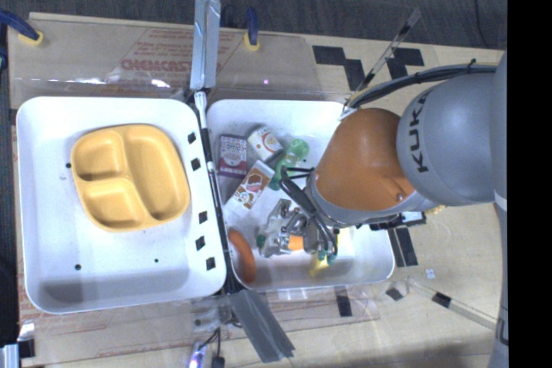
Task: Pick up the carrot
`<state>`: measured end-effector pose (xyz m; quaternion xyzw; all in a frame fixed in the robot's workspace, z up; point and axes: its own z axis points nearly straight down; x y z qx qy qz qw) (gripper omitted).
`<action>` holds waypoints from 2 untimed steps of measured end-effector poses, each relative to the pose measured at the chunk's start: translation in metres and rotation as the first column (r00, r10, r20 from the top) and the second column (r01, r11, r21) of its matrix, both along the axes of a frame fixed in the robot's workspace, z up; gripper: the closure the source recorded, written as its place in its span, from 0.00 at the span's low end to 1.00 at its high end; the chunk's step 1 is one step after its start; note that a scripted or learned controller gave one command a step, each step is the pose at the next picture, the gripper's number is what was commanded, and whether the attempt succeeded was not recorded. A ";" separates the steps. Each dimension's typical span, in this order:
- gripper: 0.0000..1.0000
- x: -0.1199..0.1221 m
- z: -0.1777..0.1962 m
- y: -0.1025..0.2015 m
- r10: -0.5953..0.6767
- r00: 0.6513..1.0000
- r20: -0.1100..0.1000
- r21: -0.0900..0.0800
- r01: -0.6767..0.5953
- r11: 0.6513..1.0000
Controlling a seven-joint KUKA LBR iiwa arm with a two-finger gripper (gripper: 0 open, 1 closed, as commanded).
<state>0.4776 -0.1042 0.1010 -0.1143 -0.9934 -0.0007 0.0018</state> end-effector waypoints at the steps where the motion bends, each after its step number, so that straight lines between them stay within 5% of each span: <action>1: 1.00 0.019 0.090 -0.034 -0.080 0.997 0.009 -0.003 0.080 0.997; 2: 1.00 0.090 0.122 -0.079 0.061 0.998 0.010 -0.004 -0.061 0.998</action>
